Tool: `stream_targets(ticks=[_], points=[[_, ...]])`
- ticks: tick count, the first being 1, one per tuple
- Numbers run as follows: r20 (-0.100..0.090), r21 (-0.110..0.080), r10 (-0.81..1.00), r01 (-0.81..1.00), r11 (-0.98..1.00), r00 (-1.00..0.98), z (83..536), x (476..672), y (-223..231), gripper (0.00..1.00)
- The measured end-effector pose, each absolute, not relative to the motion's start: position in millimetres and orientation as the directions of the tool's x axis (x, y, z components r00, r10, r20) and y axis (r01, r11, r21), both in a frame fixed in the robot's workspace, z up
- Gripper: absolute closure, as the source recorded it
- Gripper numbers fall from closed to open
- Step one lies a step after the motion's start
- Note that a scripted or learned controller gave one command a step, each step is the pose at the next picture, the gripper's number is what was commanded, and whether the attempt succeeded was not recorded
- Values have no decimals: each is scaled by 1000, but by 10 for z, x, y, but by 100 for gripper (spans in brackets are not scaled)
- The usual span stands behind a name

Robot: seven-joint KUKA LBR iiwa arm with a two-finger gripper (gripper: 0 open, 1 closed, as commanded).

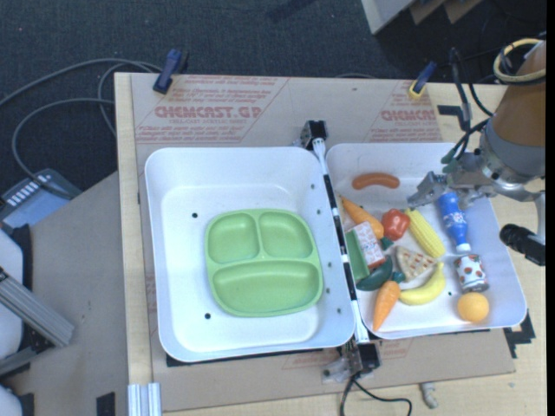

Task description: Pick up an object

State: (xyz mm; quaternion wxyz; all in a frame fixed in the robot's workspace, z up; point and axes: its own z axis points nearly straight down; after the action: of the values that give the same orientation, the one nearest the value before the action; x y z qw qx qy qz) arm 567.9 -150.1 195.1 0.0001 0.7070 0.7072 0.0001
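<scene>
The grey two-finger gripper [451, 186] hangs spread wide over the blue plastic bottle [452, 218]; crowded neighbours like the yellow corn cob [425, 232] risk deflecting a finger.

Two bins sat side by side on the table [260, 102]. The left bin [173, 180] held a divided plate [263, 261] at its middle. The right bin [512, 297] was crowded: sausage [375, 180] at the back, bottle [452, 219] right of the corn [425, 232], banana [425, 291] and carrot [386, 304] up front, a ball [473, 307] in the front right corner.
</scene>
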Motion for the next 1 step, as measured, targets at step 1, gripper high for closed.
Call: stream_targets(ticks=[1], points=[[1, -4, 1000, 1000, -1, 1, 878, 5547, -1511, 0]])
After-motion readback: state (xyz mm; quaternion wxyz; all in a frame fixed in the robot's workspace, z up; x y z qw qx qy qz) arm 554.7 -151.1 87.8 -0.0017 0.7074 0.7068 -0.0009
